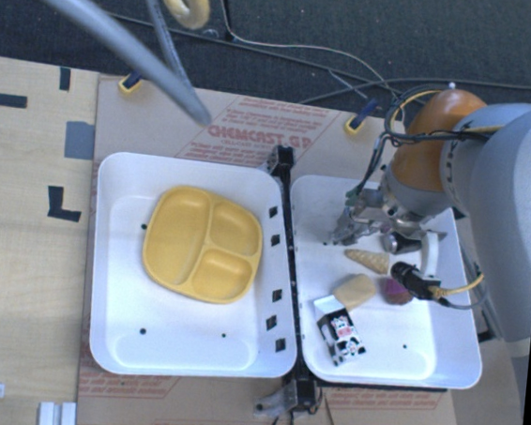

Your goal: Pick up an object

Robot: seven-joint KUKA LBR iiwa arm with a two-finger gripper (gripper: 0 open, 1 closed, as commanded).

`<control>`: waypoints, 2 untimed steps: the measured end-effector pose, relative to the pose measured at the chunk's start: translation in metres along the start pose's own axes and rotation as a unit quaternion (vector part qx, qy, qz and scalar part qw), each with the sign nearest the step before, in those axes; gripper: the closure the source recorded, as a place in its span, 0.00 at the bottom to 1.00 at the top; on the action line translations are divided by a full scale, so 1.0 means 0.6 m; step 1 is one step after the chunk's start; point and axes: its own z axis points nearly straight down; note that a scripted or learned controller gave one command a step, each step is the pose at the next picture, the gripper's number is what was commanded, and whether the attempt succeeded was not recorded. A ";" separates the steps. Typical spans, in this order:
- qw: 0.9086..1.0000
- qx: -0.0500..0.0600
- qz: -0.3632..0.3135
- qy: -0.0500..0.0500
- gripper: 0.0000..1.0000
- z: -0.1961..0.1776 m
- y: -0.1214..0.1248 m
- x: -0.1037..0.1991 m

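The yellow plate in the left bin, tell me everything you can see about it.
The yellow plate looks like matte plastic, squarish with rounded corners, and is divided by raised ridges into three compartments, one long and two smaller. It lies flat and face up on the floor of the left bin, slightly rotated, toward the far side. Nothing sits in it, and only the bin touches it.

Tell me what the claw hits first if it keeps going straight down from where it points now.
Most likely the bare white floor of the right bin. The claw points down over the bin's upper left part, a little short of the tan cone-shaped piece. Depth is hard to judge from this slanted view.
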 end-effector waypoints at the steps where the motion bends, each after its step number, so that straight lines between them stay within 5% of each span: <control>1: 1.000 -0.002 0.001 0.001 1.00 -0.074 -0.010 0.001; 2: 1.000 -0.003 0.000 0.001 1.00 -0.157 -0.021 0.012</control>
